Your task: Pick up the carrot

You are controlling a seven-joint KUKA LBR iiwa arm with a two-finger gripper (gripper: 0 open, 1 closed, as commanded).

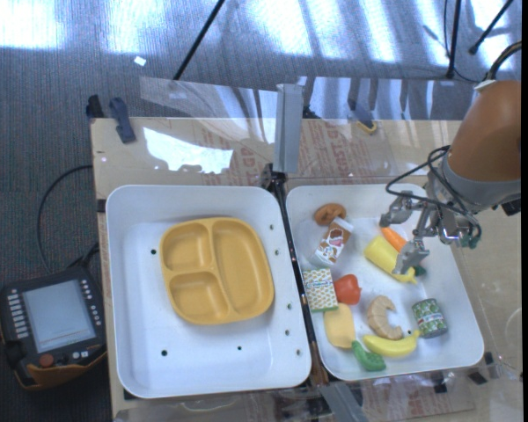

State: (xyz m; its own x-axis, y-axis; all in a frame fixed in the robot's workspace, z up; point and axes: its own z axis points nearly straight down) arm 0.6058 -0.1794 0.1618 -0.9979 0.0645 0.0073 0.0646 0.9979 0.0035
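Tabletop (pixel 202 148) under two white bins side by side. Left bin (pixel 141 218) carrying a yellow divided tray (pixel 216 269). Right bin (pixel 465 310) crowded with toy food. Grey arm with orange band (pixel 486 134) reaching in from the right, wrist over the right bin's upper right part.

Tool (pixel 405 231) hanging low over that corner, fingers spread apart, nothing between them. One finger (pixel 411 258) down beside the corn cob (pixel 389 258), the other up and to the left.

In the right bin, roughly by size: banana (pixel 392 345) along the near edge, croissant (pixel 385 316) above it, yellow block (pixel 339 325), corn cob, small milk carton (pixel 333 243), patterned packet (pixel 319 288), green can (pixel 429 317), tomato (pixel 348 288), brown pretzel-like piece (pixel 330 211), green pepper (pixel 367 356).

Carrot (pixel 393 237): small orange piece in the bin's upper right part, touching the corn cob's upper end, partly masked by the tool. Long axis probably running diagonal, upper-left to lower-right, though too little exposed to be sure.

Key relation: carrot sitting just about between the spread fingers, slightly toward the bin's far side from the lower finger. Little lateral travel needed by the look of it; mostly descent and closing. Risk: corn cob in contact, easily caught instead or along with it.
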